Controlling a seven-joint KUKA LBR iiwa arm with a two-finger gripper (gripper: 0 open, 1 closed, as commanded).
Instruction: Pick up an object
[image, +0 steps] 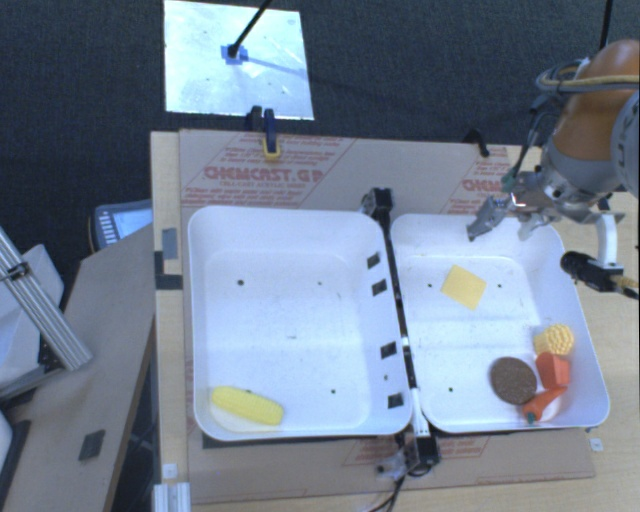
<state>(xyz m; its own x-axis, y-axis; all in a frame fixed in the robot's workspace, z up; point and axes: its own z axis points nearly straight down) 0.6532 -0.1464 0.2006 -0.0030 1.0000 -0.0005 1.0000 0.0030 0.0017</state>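
Note:
My gripper (505, 224) hangs over the far rim of the right bin (500, 420), its two grey fingers spread apart with nothing between them. Below it and slightly left, a flat yellow square (464, 286) lies on the bin floor. In the bin's near right corner sit a brown disc (513, 380), an orange carrot-like piece (550, 385) and a small yellow corn cob (557, 339), packed close together. The left bin (290, 225) holds a long yellow piece (247, 405) at its near left corner.
A black clip strip (392, 300) runs along the divider between the two bins. The bins rest on a brown board with red lettering (265, 172). A shiny metal plate (238, 58) lies beyond the board at the back.

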